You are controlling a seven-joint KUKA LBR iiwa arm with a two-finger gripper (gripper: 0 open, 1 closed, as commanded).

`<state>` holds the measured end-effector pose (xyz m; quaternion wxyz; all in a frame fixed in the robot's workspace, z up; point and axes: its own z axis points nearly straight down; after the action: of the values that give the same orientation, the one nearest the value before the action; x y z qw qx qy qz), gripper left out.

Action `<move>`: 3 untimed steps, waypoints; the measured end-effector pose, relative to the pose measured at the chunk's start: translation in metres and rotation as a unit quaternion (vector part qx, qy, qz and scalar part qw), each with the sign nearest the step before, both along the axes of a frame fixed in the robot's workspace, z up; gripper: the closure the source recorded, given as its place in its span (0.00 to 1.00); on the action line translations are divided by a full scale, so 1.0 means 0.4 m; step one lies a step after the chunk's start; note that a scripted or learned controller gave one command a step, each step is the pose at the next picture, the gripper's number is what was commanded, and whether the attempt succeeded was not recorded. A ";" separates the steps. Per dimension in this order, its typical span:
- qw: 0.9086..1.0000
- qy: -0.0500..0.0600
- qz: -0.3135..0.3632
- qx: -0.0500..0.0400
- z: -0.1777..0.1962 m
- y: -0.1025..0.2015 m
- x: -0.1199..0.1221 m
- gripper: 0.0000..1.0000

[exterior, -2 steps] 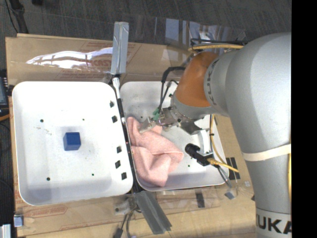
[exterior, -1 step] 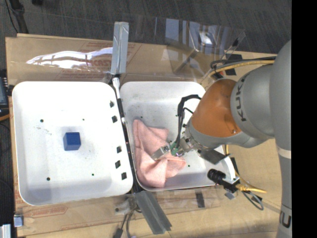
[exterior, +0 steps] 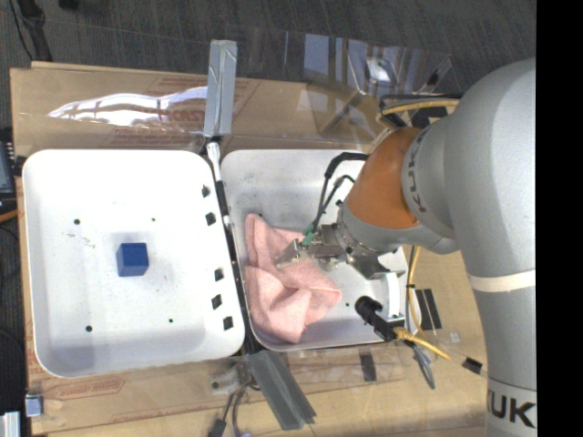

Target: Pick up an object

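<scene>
- Camera view from above has the gripper low in the right bin, right over the upper part of a crumpled pink cloth.
- Whether its tips are spread or pressed together I cannot tell; the wrist and cables cover too much, and no fabric is plainly seen between them.
- That cloth lies against the right bin's left wall, bunched in loose folds toward the near corner.
- A small blue cube sits alone in the left bin, well apart from the arm.
- Risk, as I judge it: soft folds can slide out of a shallow pinch, so a lift could come up with nothing.
- Another risk: catching only a thin top layer, so the cloth drags, snags on the bin wall beside it, and drops back.
- Pressing too deep could jam the tips against the bin floor under the fabric.
</scene>
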<state>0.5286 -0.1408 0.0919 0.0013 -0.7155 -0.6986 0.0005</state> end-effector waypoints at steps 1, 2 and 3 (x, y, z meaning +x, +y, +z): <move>0.998 -0.001 0.061 0.000 0.001 0.015 0.115 0.00; 0.998 -0.001 0.055 0.000 0.002 0.103 0.145 0.00; 0.996 0.000 0.089 0.000 0.000 0.019 0.019 0.00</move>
<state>0.5364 -0.1333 0.0919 0.0014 -0.6507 -0.7593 0.0006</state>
